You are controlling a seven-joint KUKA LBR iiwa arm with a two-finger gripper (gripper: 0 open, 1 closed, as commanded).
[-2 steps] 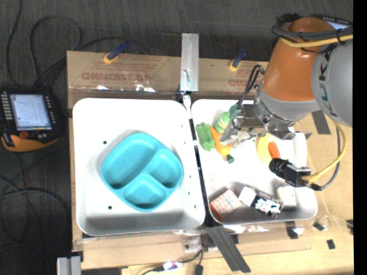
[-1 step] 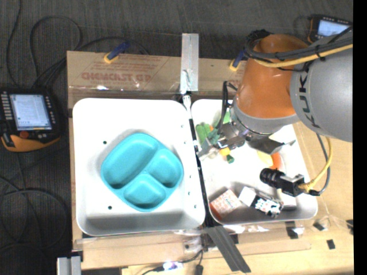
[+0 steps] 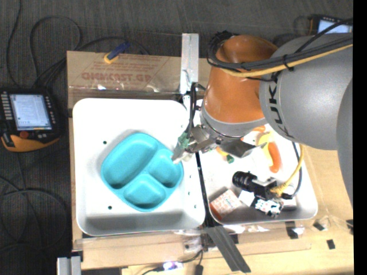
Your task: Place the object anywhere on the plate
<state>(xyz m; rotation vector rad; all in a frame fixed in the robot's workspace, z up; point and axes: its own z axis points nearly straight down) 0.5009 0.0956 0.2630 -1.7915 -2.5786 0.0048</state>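
A turquoise plate (image 3: 140, 171) with three compartments lies tilted in the left bin (image 3: 92, 211). My gripper (image 3: 180, 152) hangs over the plate's right rim, close to the wall between the two bins. A small greenish bit (image 3: 184, 138) shows right at the gripper, and I cannot tell whether it is a held object. The arm's orange band and grey body cover the upper part of the right bin.
The right bin (image 3: 307, 208) holds an orange carrot-like piece (image 3: 274, 157), a small green piece (image 3: 229, 159), a red and white box (image 3: 225, 201) and a small printed packet (image 3: 267, 206). A cardboard sheet (image 3: 123, 73) lies behind the left bin.
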